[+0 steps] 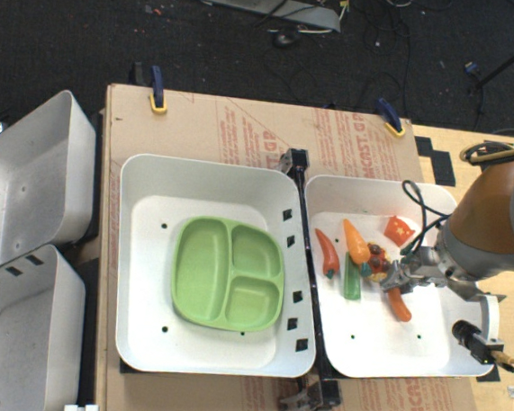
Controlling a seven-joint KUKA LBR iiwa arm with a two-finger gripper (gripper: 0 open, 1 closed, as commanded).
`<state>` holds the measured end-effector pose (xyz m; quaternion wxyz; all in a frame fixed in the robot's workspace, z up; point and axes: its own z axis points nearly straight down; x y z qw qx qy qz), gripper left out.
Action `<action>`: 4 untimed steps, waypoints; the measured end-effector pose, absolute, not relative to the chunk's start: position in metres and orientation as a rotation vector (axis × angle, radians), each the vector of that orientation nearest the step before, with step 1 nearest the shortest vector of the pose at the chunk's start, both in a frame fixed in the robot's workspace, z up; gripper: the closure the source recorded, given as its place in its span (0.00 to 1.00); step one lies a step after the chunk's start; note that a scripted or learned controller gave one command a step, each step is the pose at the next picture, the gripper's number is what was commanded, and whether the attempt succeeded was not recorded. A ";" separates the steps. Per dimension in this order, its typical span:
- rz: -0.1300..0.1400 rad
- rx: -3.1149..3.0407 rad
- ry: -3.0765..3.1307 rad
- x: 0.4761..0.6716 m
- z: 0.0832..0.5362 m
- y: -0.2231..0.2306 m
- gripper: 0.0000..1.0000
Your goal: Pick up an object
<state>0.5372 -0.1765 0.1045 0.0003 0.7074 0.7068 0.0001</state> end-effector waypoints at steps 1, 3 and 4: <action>0.003 2.215 2.222 0.537 0.149 -0.170 1.00; 0.003 2.215 2.221 0.535 0.236 -0.166 1.00; 0.004 2.214 2.221 0.537 0.289 -0.166 1.00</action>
